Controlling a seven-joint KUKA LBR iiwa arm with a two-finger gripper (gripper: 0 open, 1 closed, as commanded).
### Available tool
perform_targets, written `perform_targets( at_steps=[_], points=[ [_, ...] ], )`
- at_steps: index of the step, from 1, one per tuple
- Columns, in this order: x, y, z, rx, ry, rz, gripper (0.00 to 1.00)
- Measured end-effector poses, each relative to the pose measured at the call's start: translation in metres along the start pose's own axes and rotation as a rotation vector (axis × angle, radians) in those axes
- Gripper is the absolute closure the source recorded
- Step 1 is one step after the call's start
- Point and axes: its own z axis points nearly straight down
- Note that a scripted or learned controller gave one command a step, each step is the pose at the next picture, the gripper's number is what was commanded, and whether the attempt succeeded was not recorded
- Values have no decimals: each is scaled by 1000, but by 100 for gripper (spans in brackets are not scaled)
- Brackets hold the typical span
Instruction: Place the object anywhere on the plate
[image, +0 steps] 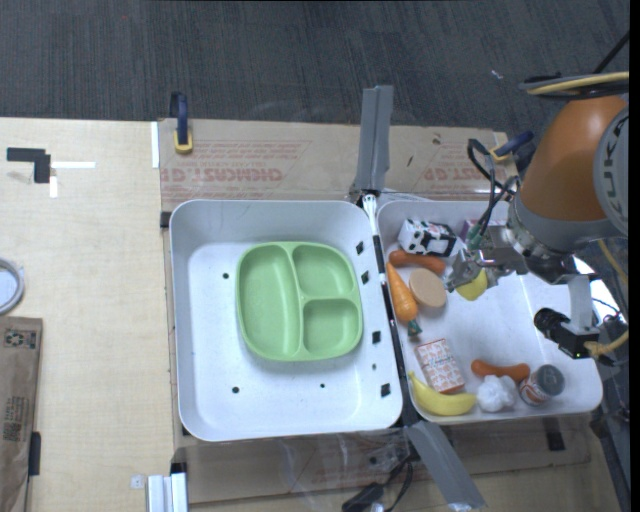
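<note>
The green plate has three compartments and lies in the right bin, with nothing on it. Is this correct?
Not quite: the camera view shows the green plate in the left bin, not the right one. The rest holds: it has three compartments and nothing on it.

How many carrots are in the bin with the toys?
2. One carrot stands nearly upright by the right bin's left wall. Another carrot lies across its top, below the cow toy. More may be hidden under the arm.
</note>
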Motion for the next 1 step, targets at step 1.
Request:
perform_targets(
  at_steps=[1],
  points=[
    [94, 53, 1, 3, -1, -10, 100]
  ],
)
